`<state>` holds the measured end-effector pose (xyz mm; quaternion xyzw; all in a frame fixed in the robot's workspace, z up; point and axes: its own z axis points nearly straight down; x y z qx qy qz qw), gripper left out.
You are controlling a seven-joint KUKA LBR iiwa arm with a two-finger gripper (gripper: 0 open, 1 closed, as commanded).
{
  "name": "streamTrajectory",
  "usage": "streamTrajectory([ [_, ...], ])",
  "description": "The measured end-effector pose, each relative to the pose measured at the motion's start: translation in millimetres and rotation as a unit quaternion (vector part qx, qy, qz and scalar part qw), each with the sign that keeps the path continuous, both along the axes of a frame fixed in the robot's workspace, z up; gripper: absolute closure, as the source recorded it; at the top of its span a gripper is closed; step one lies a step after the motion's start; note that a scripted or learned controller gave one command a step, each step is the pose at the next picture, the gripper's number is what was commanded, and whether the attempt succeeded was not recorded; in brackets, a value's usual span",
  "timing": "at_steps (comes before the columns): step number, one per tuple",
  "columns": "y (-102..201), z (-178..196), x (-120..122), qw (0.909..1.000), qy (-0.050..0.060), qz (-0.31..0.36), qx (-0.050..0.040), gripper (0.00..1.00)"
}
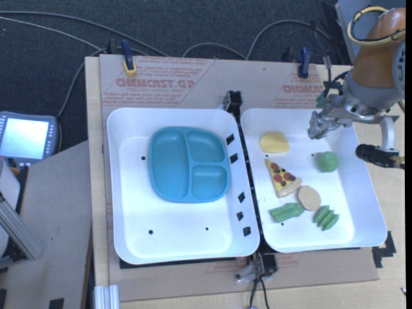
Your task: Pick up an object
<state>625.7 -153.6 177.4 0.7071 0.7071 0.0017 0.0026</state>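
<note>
Green and round, the small ball-shaped toy (328, 161) lies in the upper right part of the right-hand shallow white bin (367, 198), just below and slightly right of the gripper (320, 129). It looks like a light, hollow plastic piece of play food — stiff enough to squeeze, but smooth and curved, so it may roll or squirt out if pinched off-centre. Taking it across its widest part, straight from above, seems the safest hold.

Other candidates share that bin. A yellow rounded toy (275, 143) sits to the left of the gripper, near the bin's upper left corner. Lower down lie a flat pizza-slice toy with red dots (282, 177), a tan oval disc (309, 197), a green pod-like piece (286, 212) and a ridged green leaf-shaped piece (326, 218), the last three close together. The flat ones look hard to get under; they would need a grip on their edges.

The gripper hangs over the upper middle of the right bin, above bare white floor between the yellow toy and the green ball, touching neither as far as the view shows. Nothing is visible between its tips, and whether they are spread or closed cannot be told from this slant.

In the left-hand white bin (129, 224) rests a blue compartment tray (189, 164), well apart from the gripper.
</note>
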Motion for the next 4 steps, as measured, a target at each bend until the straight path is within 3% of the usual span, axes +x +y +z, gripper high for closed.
streamTrajectory([
  [1, -0.5, 63.5, -4.5, 1.0000, -0.001, 0.001, -0.0005, 1.00],
  [2, -0.5, 100.0, -3.3, 1.0000, 0.000, 0.001, -0.0001, 1.00],
  [4, 96.4, 93.1, -34.8, 1.0000, 0.005, 0.003, 0.0021, 1.00],
])
